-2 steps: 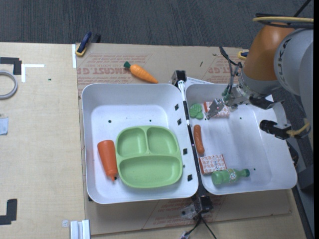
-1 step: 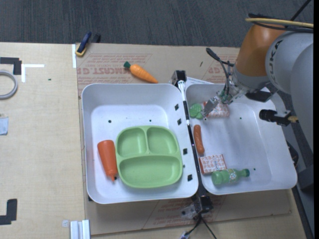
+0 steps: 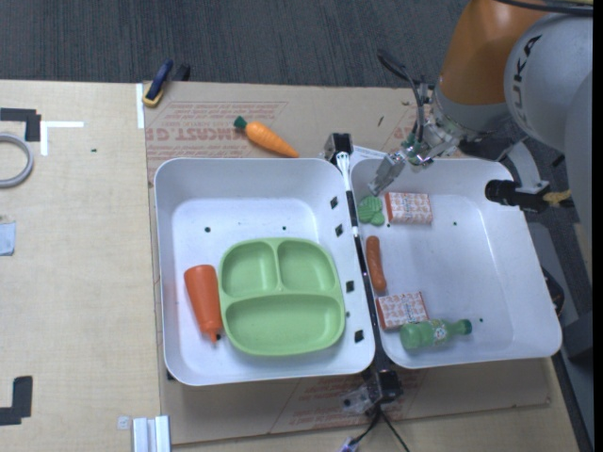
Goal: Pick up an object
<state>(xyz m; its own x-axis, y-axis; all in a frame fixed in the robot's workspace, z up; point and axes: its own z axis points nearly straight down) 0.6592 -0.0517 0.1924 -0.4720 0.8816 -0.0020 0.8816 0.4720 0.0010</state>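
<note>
Gripper [image 3: 388,173] position: upper left corner of the right bin [image 3: 490,252], reached down from the grey arm [image 3: 537,55], which enters at the upper right. Part of the lettering "KUKA" reads vertically on the arm housing, beside the orange band. Finger state: the two fingers appear slightly apart, with nothing seen between them; the view at the tips is small and cluttered, so the exact opening cannot be confirmed. The tips stand just above a small green object [image 3: 370,211] lying against the bin's left wall; contact cannot be determined.

Cardboard sheet [image 3: 217,125] under the bins: red printed lettering runs upside down and mirrored along its top edge and cannot be read reliably.

Left bin [image 3: 179,215] contents:
- Green divided plate [image 3: 281,296], three compartments, in the lower centre.
- Orange cylinder-shaped item [image 3: 203,299], touching the plate's left side.

Right bin contents:
- Green bottle [image 3: 431,333] with a white label, lying on its side near the front wall; the label text is too small to read.
- Red-and-white patterned box [image 3: 408,207], just right of the small green object and near the gripper tips; its print is illegible.
- Second red-and-white patterned box [image 3: 401,307], directly above the bottle and touching it or nearly so.
- Sausage-shaped orange-red item [image 3: 376,263], lying along the left wall between the two boxes.

Outside the bins:
- Toy carrot [image 3: 267,137] with a green top, on the cardboard behind the left bin.
- Blue-and-yellow tool [image 3: 157,82], at the bench's far edge.
</note>
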